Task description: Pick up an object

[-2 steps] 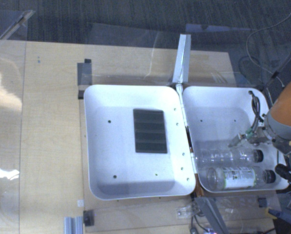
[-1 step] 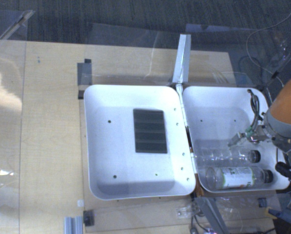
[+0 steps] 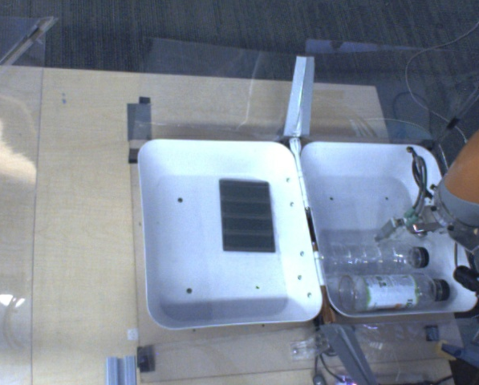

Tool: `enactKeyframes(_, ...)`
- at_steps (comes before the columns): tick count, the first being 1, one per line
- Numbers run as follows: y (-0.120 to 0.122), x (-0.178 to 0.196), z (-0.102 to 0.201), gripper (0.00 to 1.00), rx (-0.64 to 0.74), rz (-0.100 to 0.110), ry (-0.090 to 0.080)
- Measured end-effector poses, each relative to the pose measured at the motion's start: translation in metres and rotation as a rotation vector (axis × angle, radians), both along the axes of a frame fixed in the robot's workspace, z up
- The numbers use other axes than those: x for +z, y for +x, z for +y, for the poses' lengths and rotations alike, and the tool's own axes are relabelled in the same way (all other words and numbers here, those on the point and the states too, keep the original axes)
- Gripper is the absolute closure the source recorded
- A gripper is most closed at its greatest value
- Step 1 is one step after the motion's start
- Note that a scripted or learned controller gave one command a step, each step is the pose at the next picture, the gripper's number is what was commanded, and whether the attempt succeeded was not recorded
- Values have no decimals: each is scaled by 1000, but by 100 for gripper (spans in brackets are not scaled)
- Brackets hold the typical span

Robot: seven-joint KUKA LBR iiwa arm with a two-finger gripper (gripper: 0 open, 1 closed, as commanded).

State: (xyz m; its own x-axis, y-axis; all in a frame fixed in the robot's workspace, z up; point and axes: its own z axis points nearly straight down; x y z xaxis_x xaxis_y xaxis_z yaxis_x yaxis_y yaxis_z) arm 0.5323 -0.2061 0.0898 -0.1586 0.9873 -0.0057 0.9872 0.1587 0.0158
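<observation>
glossy white plastic bins; clear plastic bottles; matt dark ribbed pad; pale wood bench.

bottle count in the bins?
2, both in the right bin: a clear bottle lying mid-bin, a labelled bottle by the near wall. The arm may hide more.

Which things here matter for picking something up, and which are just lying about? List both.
For the job: gripper; bare clear bottle; labelled clear bottle; right bin.

Just there: left bin; dark ribbed panel on its floor; wooden bench.
</observation>
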Motion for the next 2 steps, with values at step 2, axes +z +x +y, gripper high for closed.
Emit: enactKeyframes(2,-41,1,103,0,90,-2,1)
